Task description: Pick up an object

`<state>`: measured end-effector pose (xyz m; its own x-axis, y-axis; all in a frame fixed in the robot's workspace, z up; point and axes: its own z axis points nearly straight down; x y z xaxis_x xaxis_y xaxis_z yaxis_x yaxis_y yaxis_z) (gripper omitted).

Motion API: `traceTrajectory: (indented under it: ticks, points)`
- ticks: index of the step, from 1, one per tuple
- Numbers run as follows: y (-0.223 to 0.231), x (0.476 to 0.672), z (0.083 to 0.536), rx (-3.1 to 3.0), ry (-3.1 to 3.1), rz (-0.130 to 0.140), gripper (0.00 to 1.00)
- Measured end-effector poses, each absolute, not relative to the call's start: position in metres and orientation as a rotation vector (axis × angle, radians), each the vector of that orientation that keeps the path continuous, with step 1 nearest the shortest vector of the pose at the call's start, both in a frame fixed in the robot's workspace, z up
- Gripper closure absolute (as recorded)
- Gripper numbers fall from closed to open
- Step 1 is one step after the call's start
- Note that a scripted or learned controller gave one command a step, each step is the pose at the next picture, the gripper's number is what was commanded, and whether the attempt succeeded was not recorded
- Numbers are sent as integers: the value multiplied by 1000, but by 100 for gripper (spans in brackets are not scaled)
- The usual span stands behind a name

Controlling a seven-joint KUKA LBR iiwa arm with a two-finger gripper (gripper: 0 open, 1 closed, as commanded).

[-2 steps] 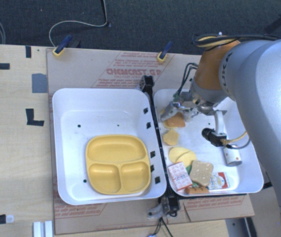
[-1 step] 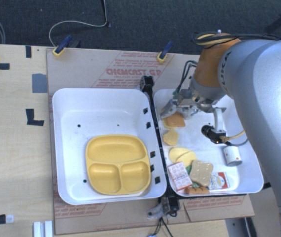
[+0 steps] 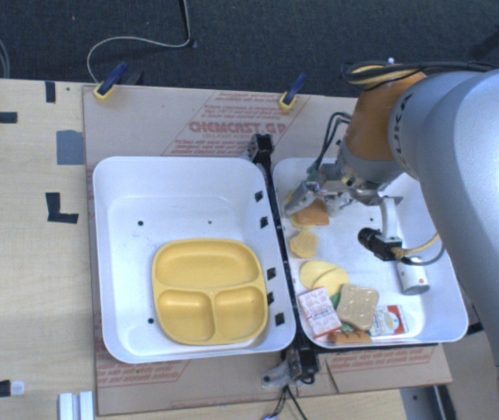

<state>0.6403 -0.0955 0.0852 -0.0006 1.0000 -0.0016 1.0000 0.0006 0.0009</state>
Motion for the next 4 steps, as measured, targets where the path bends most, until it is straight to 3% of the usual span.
traceTrajectory:
  ticks: [2,3,4]
  points:
    - [-100,656,85,2219,2224,1,0]
    - [-99,642,85,2220,2221,-1,0]
    - [-96,643,85,2219,2221,-1,0]
